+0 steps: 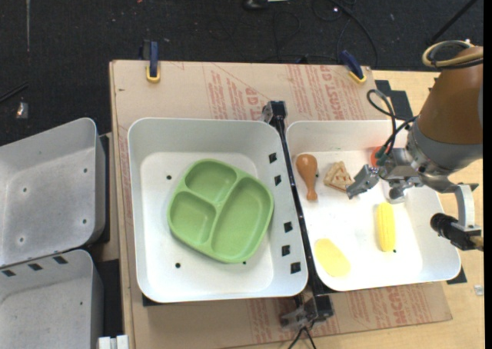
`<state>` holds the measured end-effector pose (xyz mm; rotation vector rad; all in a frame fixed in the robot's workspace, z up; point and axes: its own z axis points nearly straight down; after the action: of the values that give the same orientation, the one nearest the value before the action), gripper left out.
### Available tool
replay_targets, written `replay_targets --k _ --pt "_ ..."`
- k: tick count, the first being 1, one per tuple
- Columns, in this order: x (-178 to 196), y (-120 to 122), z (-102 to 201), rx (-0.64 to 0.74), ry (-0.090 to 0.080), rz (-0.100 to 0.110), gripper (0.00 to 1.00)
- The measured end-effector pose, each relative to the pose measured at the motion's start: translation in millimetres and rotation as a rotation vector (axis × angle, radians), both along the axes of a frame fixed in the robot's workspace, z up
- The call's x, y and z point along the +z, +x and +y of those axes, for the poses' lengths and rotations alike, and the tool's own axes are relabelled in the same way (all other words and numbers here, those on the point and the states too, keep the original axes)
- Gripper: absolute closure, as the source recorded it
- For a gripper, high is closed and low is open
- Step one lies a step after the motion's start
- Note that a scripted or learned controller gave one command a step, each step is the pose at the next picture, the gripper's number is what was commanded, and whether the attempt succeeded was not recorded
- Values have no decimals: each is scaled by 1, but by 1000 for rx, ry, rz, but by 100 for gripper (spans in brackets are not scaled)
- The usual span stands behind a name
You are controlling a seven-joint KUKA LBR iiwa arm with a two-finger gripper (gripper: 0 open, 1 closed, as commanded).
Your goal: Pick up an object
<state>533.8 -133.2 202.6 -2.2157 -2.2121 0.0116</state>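
Observation:
The right bin (pixel 430 267) holds several small objects. A brown drumstick-shaped piece (pixel 307 173) lies near its left wall. Beside that is a tan wedge like a cracker (pixel 337 176). Further forward are a yellow corn cob (pixel 385 226) and a flat yellow oval (pixel 332 257). My gripper (pixel 378 186) hangs over the bin's middle, just right of the wedge and above the corn cob. Its fingers (pixel 360 182) are spread open, and nothing is between them. A small red-orange thing (pixel 376 156) peeks out behind the wrist, mostly hidden.
The left bin (pixel 150 263) holds a green divided plate (pixel 221 209). A black divider (pixel 290 194) runs between the bins. Cables and a black fitting (pixel 453 230) hang off the arm by the right bin's right wall. White lids (pixel 46 186) lie to the left of the bench.

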Motion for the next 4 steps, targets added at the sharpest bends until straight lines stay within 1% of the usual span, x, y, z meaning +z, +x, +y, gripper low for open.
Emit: replay_targets --k 1,2,3,4 --pt "6 3 0 3 -2 -12 0" --pt "-39 -4 0 0 -1 -8 0" --pt "-82 -2 1 1 -1 -8 0" --pt "-112 -2 2 0 -1 -9 0"
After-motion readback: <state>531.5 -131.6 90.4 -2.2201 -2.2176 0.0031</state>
